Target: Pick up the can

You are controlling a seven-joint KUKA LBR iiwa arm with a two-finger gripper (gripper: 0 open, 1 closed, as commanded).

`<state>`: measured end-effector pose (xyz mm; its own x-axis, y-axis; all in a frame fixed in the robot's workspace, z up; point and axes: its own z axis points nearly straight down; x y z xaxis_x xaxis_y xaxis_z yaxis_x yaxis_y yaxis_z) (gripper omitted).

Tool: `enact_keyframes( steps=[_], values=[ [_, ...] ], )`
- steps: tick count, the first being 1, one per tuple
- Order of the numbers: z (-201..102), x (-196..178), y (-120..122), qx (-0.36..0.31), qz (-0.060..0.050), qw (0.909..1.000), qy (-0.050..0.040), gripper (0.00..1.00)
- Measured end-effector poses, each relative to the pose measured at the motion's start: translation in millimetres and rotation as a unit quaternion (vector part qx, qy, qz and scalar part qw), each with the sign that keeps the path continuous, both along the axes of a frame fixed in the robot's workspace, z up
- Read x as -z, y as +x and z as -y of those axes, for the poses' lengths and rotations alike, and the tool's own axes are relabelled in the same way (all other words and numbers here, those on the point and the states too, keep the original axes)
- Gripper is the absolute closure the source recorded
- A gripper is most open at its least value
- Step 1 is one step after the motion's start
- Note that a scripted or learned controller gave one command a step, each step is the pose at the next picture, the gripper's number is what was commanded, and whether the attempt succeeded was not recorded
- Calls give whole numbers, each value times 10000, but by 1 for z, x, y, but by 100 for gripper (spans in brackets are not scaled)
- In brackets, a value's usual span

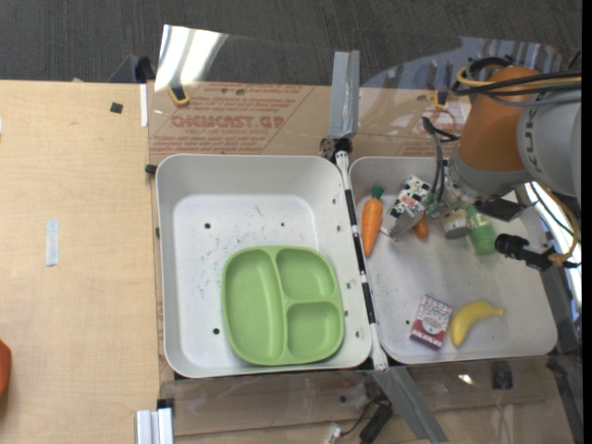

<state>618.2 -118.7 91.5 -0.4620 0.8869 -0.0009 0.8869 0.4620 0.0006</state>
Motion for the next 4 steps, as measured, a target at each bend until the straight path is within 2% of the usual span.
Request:
enact_keyframes(
  steps=[1,2,3,4],
  values=[
    [2,-9,0,19,8,10000,-4,100],
    [-51,-118,25,-7,6,10000,-4,100],
    [-51,-117,25,-7,2,10000,-4,0],
    [-17,-14,1,77,-5,10000,-2,0]
  ],
)
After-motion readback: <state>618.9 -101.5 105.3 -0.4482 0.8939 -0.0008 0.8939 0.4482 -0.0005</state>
